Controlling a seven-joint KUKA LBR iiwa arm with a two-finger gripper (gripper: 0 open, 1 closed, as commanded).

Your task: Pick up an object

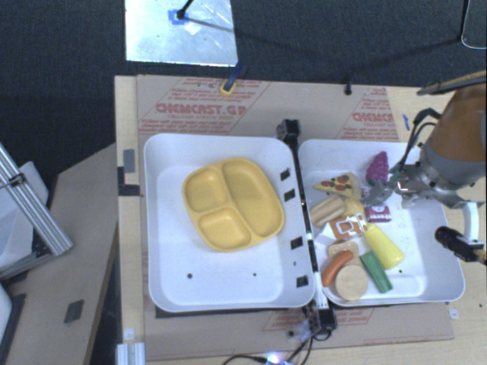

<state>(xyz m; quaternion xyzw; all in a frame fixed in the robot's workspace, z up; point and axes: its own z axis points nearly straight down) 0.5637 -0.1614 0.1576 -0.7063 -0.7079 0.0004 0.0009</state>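
The right bin (434,280) holds a pile of toy food. In it are a pizza slice (338,183), purple grapes (377,166), a hot dog bun (327,209), a yellow bottle (383,247), a green cucumber (375,271), an orange sausage (336,266), a round tan cookie (351,282) and a small red packet (379,214). My gripper (380,193) reaches in from the right and sits low over the pile, between the grapes and the red packet. Its tip is hard to make out against the toys, and I see nothing lifted.
The left bin (167,280) holds a yellow divided plate (232,202). A black divider with clips (298,204) runs between the bins. The arm's grey wrist and orange band (460,139) hang over the right bin's far right side. A black part (456,243) juts over its right rim.
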